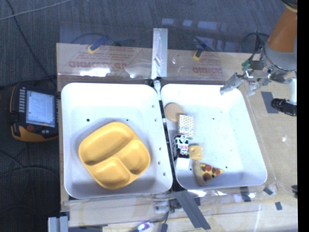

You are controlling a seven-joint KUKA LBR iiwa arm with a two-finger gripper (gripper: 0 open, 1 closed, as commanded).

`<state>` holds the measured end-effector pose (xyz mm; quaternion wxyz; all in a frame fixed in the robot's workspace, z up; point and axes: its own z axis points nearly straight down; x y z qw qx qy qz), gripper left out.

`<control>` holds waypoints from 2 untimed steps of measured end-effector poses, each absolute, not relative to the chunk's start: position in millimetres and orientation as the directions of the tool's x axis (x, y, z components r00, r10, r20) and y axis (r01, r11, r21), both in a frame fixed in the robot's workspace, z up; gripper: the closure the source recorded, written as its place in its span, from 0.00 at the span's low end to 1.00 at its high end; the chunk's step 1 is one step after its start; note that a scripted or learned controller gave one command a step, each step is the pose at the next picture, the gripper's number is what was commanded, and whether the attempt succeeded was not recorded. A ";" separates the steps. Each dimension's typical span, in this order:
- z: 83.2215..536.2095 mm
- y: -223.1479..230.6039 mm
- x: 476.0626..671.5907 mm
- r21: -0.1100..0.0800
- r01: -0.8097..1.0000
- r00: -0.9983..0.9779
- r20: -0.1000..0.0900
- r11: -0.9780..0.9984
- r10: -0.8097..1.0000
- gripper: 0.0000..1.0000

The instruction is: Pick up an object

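tool: my tool (231, 85) hangs over the right bin's (241, 134) far right corner; grip state i cannot tell.
objects: pizza slice (206, 172), yellow block (195, 152), patterned box (186, 125) along right bin's left side.
left bin (77, 100): yellow divided tray (114, 154).

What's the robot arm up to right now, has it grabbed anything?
Gripper over right bin's far corner. Small items untouched along its left wall. Nothing in the way.

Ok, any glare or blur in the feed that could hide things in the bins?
Camera view: bright glare on the clear sheet behind the bins and along the right bin's front rim; the small items at its left side are soft, details hard to read; the yellow tray in the left bin is evenly lit; the gripper looks slightly blurred.
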<state>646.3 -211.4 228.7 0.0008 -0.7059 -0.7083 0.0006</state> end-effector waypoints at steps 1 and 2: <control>140.5 -114.4 661.8 -0.003 0.990 -0.139 0.001 0.139 0.990 0.00; 90.3 -103.0 603.9 0.010 0.997 -0.082 -0.003 0.082 0.997 0.00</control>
